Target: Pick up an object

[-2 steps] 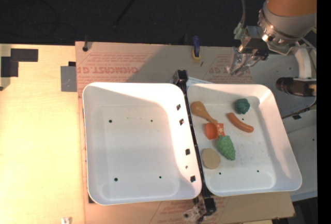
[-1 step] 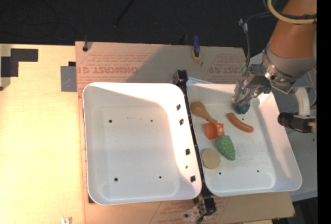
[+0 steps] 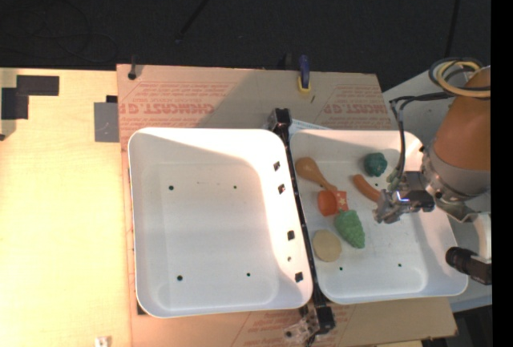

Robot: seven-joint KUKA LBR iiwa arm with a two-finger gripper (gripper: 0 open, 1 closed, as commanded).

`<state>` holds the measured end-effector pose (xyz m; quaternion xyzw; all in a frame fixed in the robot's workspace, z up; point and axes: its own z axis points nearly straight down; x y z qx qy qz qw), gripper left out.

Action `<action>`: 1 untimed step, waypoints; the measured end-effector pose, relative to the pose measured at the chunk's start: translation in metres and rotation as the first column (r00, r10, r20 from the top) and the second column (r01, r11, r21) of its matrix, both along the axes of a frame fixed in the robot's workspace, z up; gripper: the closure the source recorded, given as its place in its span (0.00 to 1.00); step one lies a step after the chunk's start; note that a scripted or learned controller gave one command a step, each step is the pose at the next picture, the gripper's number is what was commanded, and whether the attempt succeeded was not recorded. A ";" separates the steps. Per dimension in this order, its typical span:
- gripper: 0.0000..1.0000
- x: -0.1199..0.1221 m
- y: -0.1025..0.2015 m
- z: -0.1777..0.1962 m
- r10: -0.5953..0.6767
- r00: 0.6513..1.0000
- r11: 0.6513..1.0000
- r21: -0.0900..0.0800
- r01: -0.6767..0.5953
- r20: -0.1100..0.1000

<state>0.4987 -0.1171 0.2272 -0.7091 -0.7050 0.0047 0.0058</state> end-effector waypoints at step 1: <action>1.00 -0.024 -0.088 0.143 -0.002 1.000 1.000 -0.011 0.002 0.028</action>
